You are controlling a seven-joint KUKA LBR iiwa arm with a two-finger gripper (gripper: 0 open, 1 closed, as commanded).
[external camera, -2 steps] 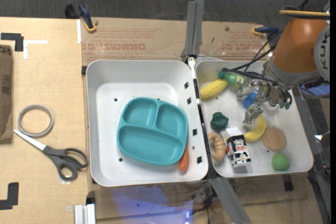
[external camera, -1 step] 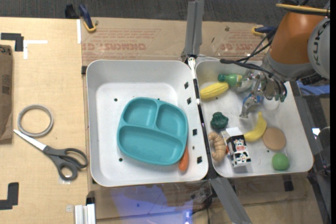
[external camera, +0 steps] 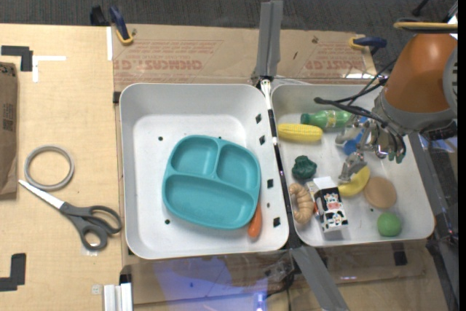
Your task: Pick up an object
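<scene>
Desk: 2 shallow white bins. Left bin (external camera: 138, 156): teal divided plastic plate (external camera: 211, 182), orange carrot (external camera: 254, 223). Right bin (external camera: 415, 229): tool (external camera: 362, 146), finger state indiscernible, above curved yellow banana (external camera: 357, 184); yellow corn cob (external camera: 299, 132), green ball (external camera: 389, 224) nearby.

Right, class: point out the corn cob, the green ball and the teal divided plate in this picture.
corn cob (external camera: 300, 132): camera view, middle of the yellow cob.
green ball (external camera: 389, 224): camera view, centre of the ball.
teal divided plate (external camera: 191, 202): camera view, bare floor of its large lower compartment.
</scene>
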